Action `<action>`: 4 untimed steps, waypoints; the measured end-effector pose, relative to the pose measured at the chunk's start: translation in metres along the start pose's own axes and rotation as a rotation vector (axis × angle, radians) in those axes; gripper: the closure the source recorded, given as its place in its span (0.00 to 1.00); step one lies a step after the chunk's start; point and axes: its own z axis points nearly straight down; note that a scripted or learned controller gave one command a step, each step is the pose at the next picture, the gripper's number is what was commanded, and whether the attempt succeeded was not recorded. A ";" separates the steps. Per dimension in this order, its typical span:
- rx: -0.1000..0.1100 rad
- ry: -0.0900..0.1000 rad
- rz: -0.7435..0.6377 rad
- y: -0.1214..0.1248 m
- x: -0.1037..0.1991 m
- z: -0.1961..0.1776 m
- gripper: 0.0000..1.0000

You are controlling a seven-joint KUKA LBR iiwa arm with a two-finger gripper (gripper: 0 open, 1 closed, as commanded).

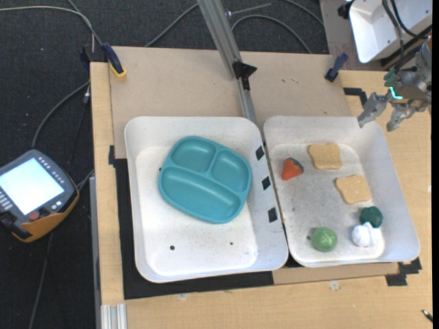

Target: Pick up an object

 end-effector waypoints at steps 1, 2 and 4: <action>-0.002 0.000 0.000 0.000 0.000 -0.001 0.00; 0.003 0.000 -0.002 0.004 0.003 0.042 0.00; 0.006 0.002 -0.002 0.008 0.014 0.147 0.00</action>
